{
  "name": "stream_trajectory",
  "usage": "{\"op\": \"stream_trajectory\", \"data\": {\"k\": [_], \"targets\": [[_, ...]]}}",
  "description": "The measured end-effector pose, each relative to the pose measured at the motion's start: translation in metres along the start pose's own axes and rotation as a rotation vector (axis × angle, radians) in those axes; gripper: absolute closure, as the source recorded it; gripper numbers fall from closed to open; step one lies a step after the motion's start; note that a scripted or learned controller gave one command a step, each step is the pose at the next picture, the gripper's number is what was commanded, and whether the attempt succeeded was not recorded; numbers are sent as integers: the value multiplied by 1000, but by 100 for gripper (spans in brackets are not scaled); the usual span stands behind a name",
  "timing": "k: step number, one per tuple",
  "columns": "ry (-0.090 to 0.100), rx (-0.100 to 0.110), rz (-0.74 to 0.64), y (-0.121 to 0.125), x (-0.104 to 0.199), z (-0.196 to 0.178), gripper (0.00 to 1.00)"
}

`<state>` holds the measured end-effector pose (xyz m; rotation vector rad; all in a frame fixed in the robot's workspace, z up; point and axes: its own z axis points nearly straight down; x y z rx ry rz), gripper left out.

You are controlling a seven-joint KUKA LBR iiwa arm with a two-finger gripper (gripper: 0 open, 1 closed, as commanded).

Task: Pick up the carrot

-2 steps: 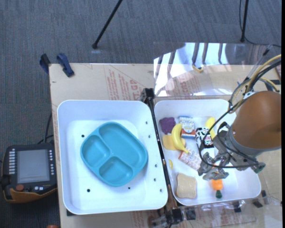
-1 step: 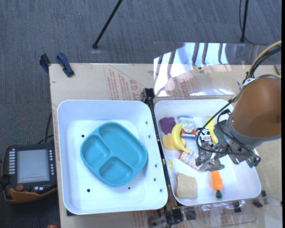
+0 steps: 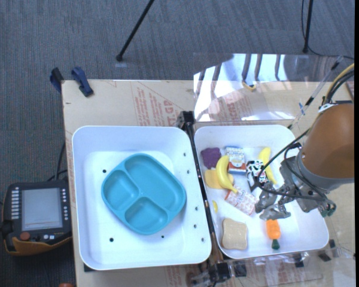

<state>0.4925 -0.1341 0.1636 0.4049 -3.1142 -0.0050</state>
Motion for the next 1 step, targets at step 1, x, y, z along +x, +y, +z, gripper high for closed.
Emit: {"op": "stream_trajectory", "data": {"k": [1], "targets": [[0, 1, 758, -6, -9, 17, 100]]}}
